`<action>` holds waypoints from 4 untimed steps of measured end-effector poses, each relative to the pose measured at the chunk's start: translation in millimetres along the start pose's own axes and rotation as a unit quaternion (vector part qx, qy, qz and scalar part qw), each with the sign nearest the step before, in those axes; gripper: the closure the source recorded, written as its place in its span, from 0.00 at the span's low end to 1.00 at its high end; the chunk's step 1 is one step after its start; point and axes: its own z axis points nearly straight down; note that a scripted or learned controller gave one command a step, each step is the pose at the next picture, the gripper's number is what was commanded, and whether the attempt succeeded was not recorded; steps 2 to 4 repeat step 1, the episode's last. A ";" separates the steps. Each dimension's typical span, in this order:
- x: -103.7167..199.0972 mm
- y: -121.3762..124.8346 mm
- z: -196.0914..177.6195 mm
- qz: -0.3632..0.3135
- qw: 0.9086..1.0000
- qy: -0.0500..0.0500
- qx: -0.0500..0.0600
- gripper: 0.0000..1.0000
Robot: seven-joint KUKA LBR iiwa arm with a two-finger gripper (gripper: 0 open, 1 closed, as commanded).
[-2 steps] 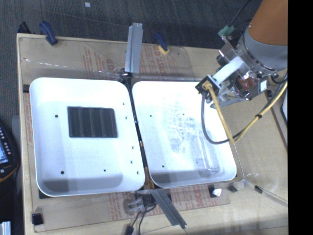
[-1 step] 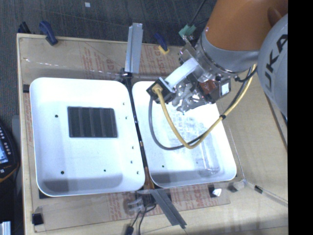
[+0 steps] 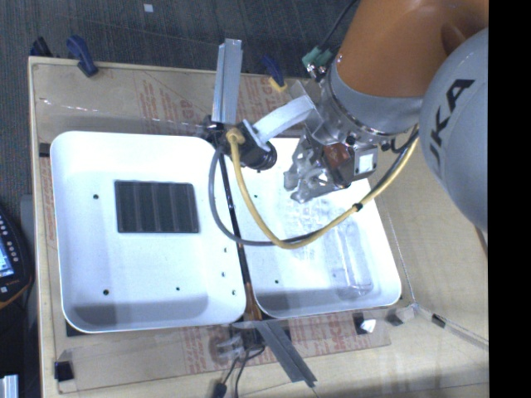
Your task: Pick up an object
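My gripper (image 3: 305, 181) hangs over the upper middle of the right bin (image 3: 383, 293), below the grey wrist and orange band. A clear plastic bottle (image 3: 352, 259) lies lengthwise near the bin's right wall, below and to the right of the gripper and apart from it. Directly under the gripper lies a see-through, crinkled plastic item (image 3: 305, 219) whose outline is hard to make out. A dark grey ribbed rectangular block (image 3: 156, 206) rests flat in the left bin (image 3: 75, 297), far from the gripper.
A yellow hose and a black cable (image 3: 249, 214) loop from the wrist down across the divide between the bins. A grey metal bar (image 3: 226, 81) stands at the back between them. Blue clamps (image 3: 81, 56) hold the bench's far edge.
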 end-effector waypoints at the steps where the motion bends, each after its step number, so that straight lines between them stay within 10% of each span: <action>1: 1.9 87.3 1.8 -0.017 1.000 -0.004 0.001 1.00; 4: 1.9 87.3 1.8 -0.017 1.000 -0.004 0.001 1.00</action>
